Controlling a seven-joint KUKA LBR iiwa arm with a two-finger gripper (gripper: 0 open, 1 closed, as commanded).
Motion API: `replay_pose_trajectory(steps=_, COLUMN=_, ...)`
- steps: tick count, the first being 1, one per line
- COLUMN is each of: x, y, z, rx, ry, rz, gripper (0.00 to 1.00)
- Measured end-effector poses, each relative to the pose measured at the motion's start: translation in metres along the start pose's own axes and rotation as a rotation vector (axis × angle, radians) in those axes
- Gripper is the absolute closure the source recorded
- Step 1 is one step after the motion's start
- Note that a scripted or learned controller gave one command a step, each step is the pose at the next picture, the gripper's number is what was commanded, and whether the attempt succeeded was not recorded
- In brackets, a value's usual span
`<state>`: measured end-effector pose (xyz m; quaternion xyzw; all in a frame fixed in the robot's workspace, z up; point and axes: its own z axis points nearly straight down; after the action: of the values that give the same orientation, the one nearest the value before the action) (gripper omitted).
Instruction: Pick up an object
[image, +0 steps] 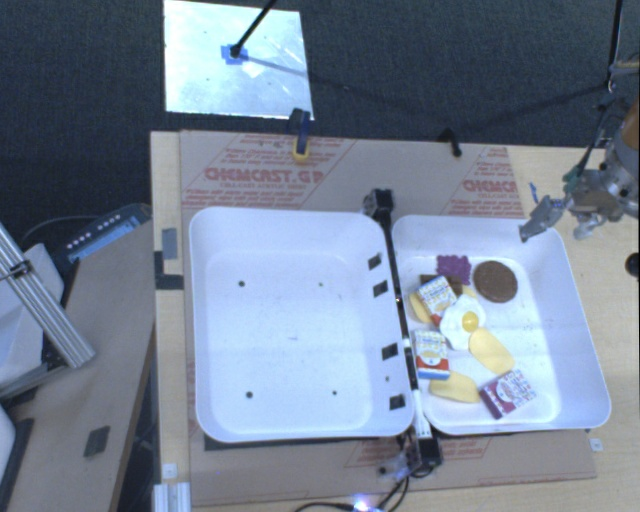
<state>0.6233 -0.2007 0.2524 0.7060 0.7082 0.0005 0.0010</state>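
Nearest me, the right bin (580, 330) holds toys bunched against its left wall: a brown disc (495, 282), fried egg (464, 322), purple piece (454, 267). Above that bin's far right corner, the gripper (562, 218) hangs with fingers spread, nothing between them.

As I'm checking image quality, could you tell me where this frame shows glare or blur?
Camera view: glare washes over the shiny metal sheet at the top; the hand at the right edge looks slightly soft; the toys in the right bin are evenly lit, with small print unreadable.
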Motion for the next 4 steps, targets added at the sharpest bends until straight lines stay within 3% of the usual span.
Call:
replay_pose_trajectory(steps=1, x=0.053, y=-0.090, z=0.108, rx=0.017, ry=0.008, rz=0.001, gripper=0.00)
replay_pose_trajectory(steps=2, x=0.101, y=-0.039, z=0.166, rx=-0.002, ry=0.004, rz=-0.006, gripper=0.00)
replay_pose_trajectory(steps=3, x=0.098, y=-0.035, z=0.147, rx=-0.017, ry=0.002, rz=-0.003, gripper=1.00)
replay_pose_trajectory(steps=4, x=0.098, y=-0.034, z=0.136, rx=-0.019, ry=0.002, rz=-0.004, gripper=1.00)
